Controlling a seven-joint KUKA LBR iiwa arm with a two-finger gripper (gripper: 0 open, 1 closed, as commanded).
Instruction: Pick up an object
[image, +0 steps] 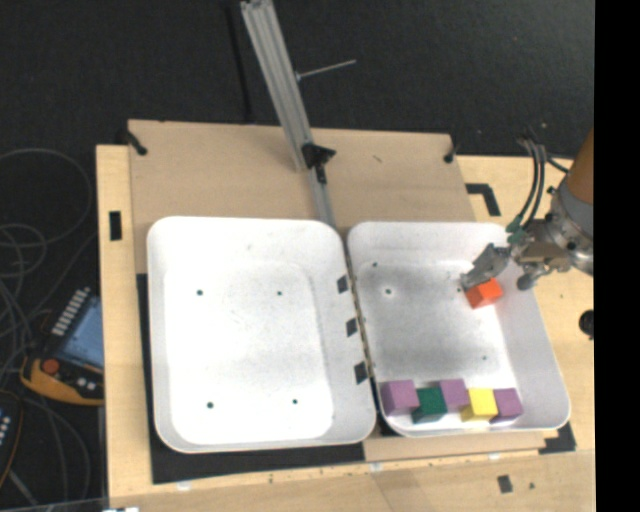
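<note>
From where I stood, the arm (575, 215) came in from the right over the pale wooden desk (400, 165) and its pincer (490, 272) hung above the upper right part of the right bin (400, 245). An orange block (485, 293) sat right at the tip of the grey fingers (483, 266), tilted a little, and it looked raised off the bin floor, though I could not tell for certain. The fingers seemed to sit against its top, but whether they were pinching it, or how far they were spread, I could not tell from that slant.

Along the near wall of the same bin lay a row of small blocks: a purple block (400, 395) at the left, a green block (431, 403) just beside it, a yellow block (483, 403), and further purple ones between and at the right end. The left bin (175, 260) lay touching the right one along the middle seam. A slanted metal pole (285, 95) rose from the desk's far side. Off the desk to the left, a handheld control pendant (70, 345) rested among loose cables.
</note>
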